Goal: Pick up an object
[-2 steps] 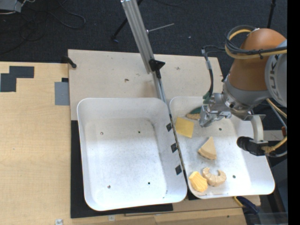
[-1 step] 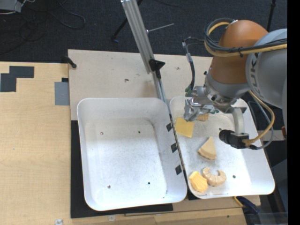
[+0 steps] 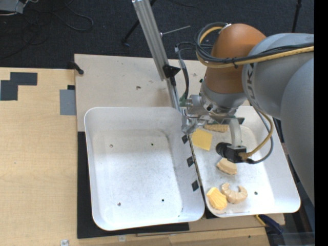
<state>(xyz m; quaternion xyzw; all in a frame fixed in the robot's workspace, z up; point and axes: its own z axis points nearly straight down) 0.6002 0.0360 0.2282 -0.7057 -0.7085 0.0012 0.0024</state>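
Slanted overhead look at a pale tabletop (image 3: 118, 81) carrying two shallow white bins side by side. On the left, the left bin (image 3: 93, 137), its white floor dotted with a few dark specks. On the right, the right bin (image 3: 279, 188), holding five small food-like pieces. Near its upper left corner, close to the wall shared with the neighbouring bin, a flat yellow wedge (image 3: 202, 140). Just above and to the right of that, a tan ridged piece (image 3: 218, 128), partly covered by the robot. Near the middle, a pale bread-coloured lump (image 3: 227, 167). Lower down, a curled beige piece (image 3: 236, 192) right beside a bright yellow chunk (image 3: 216, 199) at the front left. Reaching in from the right, a grey arm (image 3: 284, 76) with an orange band (image 3: 237, 50), bent down over the upper end of the right bin. Low over the yellow wedge and the tan ridged piece, the gripper (image 3: 207, 121); open or closed, impossible to tell from this angle. Slanting from the top of the scene down to the line between the bins, a silver metal bar (image 3: 154, 40).
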